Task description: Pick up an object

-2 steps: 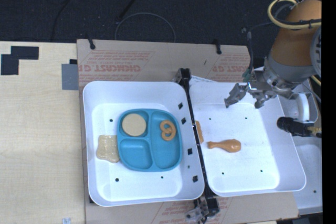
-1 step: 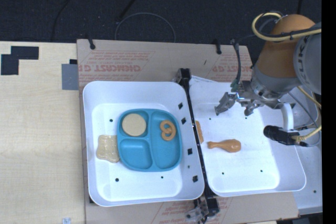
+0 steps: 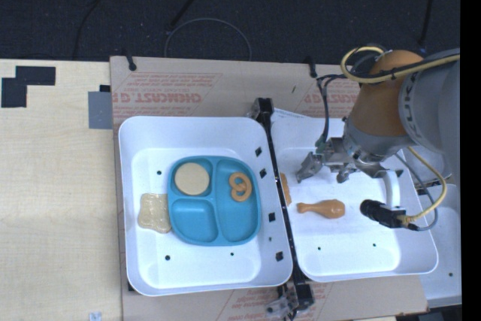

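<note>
A tan drumstick (image 3: 322,208) lies flat in the right bin (image 3: 353,259), its thin end pointing left. Just above it in the view hangs my gripper (image 3: 325,171), open, with one finger to the left and one to the right and nothing between them. The fingertips stand a little short of the drumstick. A thin brown piece (image 3: 285,189) rests against the right bin's left wall.
The left bin (image 3: 143,139) holds a blue divided tray (image 3: 214,225) with a round beige disc (image 3: 191,178) and a pretzel (image 3: 240,186) in its upper compartments. A pale toast slice (image 3: 154,212) lies left of the tray. The arm covers the right bin's upper right.
</note>
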You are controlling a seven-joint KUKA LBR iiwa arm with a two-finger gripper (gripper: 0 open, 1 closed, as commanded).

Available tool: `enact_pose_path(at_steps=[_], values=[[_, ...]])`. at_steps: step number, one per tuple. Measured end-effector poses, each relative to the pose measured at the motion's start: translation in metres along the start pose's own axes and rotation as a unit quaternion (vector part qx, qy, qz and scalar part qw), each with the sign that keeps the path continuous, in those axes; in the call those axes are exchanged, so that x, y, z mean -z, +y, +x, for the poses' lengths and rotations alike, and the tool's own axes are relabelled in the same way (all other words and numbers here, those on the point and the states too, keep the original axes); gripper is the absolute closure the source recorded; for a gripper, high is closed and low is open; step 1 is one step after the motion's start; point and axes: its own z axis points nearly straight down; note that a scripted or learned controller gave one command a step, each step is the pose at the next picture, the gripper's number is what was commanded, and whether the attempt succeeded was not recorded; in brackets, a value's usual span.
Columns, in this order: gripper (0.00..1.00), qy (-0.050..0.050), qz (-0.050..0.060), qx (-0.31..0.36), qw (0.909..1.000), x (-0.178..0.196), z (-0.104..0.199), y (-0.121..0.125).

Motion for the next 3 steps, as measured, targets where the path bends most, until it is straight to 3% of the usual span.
enact_pose_path(at_steps=[1,3], values=[[1.0,0.0,-0.002,-0.002,1.0,0.014,-0.002,0.001],[1.0,-0.001,-0.006,0.0,1.0,0.106,0.002,-0.007]])
